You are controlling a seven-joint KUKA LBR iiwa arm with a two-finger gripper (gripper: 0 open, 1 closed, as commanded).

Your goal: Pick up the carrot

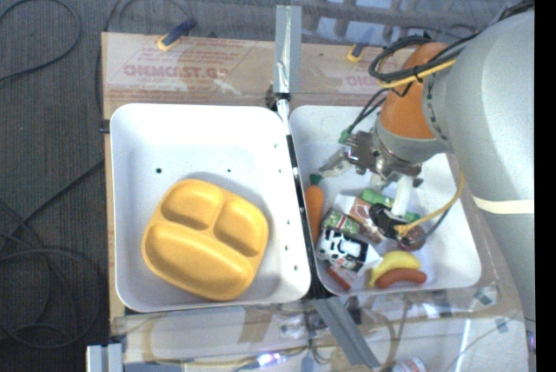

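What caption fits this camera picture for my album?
Robot arm over the right bin, where a carrot lies; yellow tray in the left bin.

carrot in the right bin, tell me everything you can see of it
The carrot is a small, smooth orange piece, plastic by its look, with what seems to be a green bit at its upper end. It lies flat in the right bin, lengthwise along the bin's left wall and seemingly against it. Its lower end reaches the black-and-white packet beside it.
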